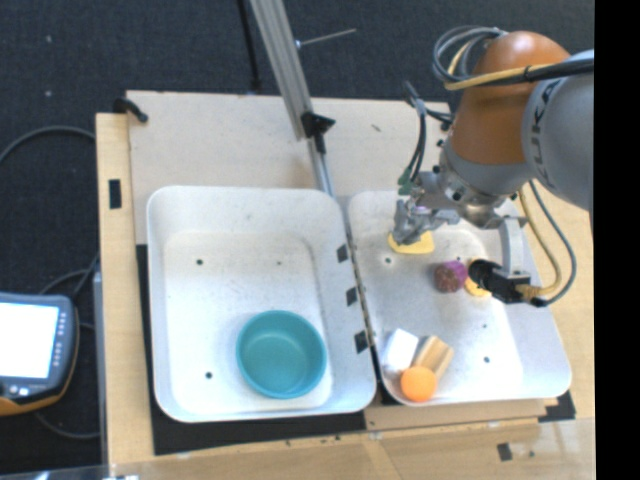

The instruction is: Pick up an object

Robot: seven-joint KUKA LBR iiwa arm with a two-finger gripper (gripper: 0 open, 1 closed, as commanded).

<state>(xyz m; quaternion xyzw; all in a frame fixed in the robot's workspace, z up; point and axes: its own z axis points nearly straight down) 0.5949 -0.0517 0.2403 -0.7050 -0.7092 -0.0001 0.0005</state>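
My gripper (407,230) hangs low over the far left part of the right bin (530,353). It is right above a flat yellow object (413,245) and covers much of it. Whether it touches the yellow object I cannot tell. A small purple object (449,275) lies a little to the right of it in the same bin. At that bin's near left corner lie a white block (400,346), a tan block (433,353) and an orange ball (419,384), close together.
The left bin (190,268) holds a teal bowl (282,354) near its front right. A slanted metal post (290,78) rises behind the bins. A tablet (30,348) lies off the bench at the far left.
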